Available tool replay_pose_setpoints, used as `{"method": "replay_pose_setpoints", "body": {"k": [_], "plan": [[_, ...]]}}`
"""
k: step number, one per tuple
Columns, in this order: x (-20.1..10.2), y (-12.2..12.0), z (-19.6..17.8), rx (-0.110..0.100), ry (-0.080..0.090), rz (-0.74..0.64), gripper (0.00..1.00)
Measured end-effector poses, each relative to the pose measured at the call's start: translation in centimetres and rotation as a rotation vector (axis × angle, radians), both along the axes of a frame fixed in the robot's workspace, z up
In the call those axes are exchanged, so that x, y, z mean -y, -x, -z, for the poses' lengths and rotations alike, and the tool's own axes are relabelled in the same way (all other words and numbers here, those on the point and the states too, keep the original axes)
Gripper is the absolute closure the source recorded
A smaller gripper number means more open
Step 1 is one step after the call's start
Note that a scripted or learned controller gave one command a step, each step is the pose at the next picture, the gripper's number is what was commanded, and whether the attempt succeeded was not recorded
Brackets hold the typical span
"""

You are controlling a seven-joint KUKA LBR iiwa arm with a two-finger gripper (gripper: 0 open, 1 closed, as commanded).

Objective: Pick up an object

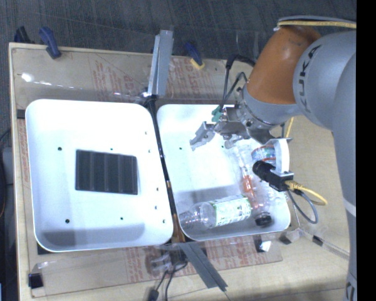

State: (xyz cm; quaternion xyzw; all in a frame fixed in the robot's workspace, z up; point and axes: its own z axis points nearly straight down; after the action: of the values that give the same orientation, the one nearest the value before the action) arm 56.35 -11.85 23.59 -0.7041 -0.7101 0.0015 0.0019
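Note:
My gripper hangs over the upper middle of the right bin, above bare white floor. A clear plastic bottle with a green label lies on its side along the bin's front wall, its black cap pointing right. A thin clear tube with orange parts lies just below and right of the gripper. A small white packet with red and blue print rests by the right wall, partly under the wrist. A flat black ribbed rectangle lies in the middle of the left bin.
The grey arm with its orange band covers the right bin's upper right corner. A black connector with a yellow cable hangs over the right wall. A metal bar stands behind the divide between the bins. Blue clamps grip the bench's back edge.

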Motion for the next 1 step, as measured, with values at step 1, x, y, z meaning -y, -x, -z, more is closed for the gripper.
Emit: {"method": "replay_pose_setpoints", "body": {"k": [1], "plan": [[4.33,-1.04,-9.44,0.006,0.002,-0.064,0.00]]}}
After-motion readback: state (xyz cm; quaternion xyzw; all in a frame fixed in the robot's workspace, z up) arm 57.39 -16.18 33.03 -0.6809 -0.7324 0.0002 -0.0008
